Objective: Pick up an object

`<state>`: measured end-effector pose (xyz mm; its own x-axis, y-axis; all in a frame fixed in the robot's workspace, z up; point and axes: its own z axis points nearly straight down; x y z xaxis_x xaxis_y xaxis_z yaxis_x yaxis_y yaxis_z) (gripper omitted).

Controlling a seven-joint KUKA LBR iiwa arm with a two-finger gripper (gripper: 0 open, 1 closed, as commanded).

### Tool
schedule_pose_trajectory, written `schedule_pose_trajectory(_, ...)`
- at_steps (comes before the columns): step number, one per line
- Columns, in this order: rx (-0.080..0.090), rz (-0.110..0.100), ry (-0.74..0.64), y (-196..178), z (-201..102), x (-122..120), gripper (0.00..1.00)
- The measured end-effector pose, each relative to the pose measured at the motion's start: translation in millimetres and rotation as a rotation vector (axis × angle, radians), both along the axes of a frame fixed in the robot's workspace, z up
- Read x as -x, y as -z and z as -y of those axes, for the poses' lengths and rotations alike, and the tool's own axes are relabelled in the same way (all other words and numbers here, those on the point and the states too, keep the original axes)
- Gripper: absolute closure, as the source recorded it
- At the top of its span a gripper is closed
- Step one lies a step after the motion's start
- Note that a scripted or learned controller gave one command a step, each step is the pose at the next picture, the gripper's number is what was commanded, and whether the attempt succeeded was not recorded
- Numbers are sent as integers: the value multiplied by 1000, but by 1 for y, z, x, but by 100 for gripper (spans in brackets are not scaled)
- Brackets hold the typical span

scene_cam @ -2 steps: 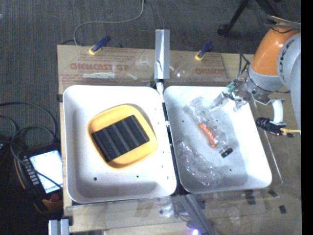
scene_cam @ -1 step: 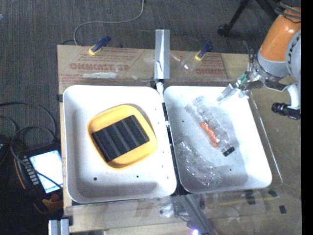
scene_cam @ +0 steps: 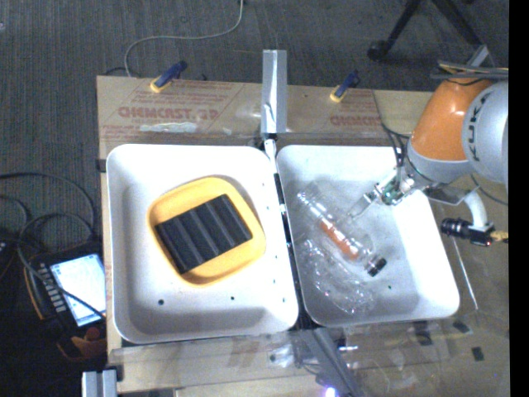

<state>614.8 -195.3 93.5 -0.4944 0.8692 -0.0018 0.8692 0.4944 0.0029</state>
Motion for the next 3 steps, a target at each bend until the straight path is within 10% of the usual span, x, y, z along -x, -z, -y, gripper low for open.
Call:
schedule_pose_trajectory(1, 2, 10, -56, 1, -60, 7, 0)
schedule_pose_trajectory(2, 1, -1, 114, -76, -55, 12, 0)
schedule_pose_trajectory(3, -6, -4, 17, -15, -30, -24, 0)
